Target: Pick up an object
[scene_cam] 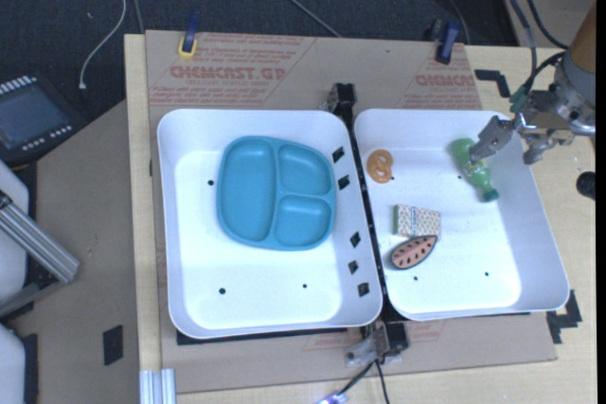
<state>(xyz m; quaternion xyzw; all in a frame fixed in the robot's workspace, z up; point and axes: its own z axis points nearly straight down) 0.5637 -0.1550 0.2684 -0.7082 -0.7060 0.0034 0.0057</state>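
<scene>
In the right bin (502, 270) lie several small objects. A green toy (473, 167) sits near the far right, and an orange ring-shaped piece (380, 166) lies by the left wall. Nearer the front are a patterned square packet (418, 220) and a reddish-brown slice with dark seeds (413, 252). My gripper (511, 143) hangs over the bin's far right corner, just right of and above the green toy. Its fingers stand open with nothing between them.
The left bin (189, 279) holds a blue divided plate (276, 192). A black divider with clips (355, 203) runs between the bins. Cardboard lies under both bins, and cables trail across the floor at the back.
</scene>
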